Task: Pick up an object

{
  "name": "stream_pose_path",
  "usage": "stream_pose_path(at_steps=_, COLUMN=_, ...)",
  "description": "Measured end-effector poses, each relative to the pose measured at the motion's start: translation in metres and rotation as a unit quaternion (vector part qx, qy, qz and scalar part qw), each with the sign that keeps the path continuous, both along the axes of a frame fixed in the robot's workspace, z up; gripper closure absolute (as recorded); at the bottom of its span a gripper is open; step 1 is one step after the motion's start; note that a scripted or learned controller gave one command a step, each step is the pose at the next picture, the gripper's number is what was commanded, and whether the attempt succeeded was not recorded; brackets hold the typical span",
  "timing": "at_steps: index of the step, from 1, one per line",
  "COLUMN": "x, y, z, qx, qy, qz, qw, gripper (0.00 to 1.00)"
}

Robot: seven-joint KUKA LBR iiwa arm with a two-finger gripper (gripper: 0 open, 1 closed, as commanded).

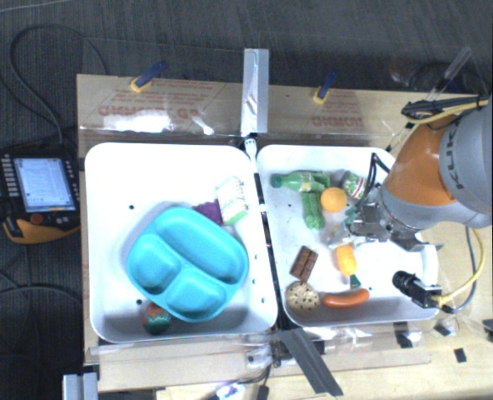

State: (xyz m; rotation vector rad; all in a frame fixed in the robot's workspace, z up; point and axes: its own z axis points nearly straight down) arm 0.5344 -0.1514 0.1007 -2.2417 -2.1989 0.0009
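My gripper [356, 222] hung low over the right bin [413, 261], just beside the orange ball [333, 198], on the ball's right and a bit nearer the bench front. Whether it was open or closed I could not tell, since the wrist body and cabling covered the tip from above. Nothing showed as lifted or clamped, so I judged the pick as not yet made, at the approach or descent stage at most. Candidate objects all lay in the bin. The ball itself was the closest and may have been touching the tool, but that was unclear. A yellow-orange piece [346, 261] sat in front of the ball, near my tool. A green bottle [301, 182] lay behind and left of the ball, and a green stick-like item [314, 209] sat just left of it. A brown bar [304, 263] lay front-left of the ball. A round speckled item [301, 297] and a red sausage [345, 299] sat well in front of it, by the bin's front wall. Far left of the ball, the left bin [113, 182] held a blue tray [188, 261], untouched. What remained, as I judged it, was closing on one item, most likely the ball or the yellow-orange piece, then raising it clear of the bin. The tight cluster near the ball risked a nudge or a double grab.
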Motion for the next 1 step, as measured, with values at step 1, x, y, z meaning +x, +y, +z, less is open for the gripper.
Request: stream_pose_path(at_steps=1, x=0.0122, y=0.08, z=0.1078, qx=-0.0011, qy=0.001, qz=-0.046, qw=0.9989, gripper=1.0)
